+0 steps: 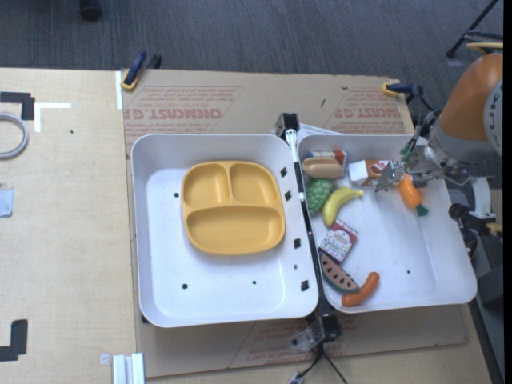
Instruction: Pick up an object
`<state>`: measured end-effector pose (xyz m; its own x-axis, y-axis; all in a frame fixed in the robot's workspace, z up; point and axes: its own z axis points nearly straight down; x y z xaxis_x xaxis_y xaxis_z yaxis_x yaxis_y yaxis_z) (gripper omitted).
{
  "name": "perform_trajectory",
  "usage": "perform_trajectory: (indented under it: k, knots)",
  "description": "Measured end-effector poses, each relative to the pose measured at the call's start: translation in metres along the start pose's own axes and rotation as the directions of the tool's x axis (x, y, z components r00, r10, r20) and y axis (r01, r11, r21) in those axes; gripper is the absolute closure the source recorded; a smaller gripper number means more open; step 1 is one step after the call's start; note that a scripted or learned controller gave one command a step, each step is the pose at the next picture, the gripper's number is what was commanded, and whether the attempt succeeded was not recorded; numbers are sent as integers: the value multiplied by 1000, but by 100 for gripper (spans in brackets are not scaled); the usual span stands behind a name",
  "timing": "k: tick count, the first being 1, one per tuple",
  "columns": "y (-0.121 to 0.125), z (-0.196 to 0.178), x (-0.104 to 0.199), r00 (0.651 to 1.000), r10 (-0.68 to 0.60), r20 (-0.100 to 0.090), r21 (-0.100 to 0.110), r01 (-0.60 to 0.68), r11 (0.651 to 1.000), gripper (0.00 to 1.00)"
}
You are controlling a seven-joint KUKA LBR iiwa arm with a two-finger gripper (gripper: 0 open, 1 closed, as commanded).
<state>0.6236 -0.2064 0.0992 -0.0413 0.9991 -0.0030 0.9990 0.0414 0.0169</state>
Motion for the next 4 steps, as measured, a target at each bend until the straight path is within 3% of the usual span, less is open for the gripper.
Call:
perform_trajectory:
  k: [1,2,3,4]
  knots:
    - [0,-10,-1,1000,1,3,-1,-1,1000,100]
    - [0,-10,-1,1000,1,3,-1,-1,1000,0]
    - [-30,6,6,936,-351,-8,14,351,936,0]
    - [-30,-4,5,938,-347,-6,14,347,938,100]
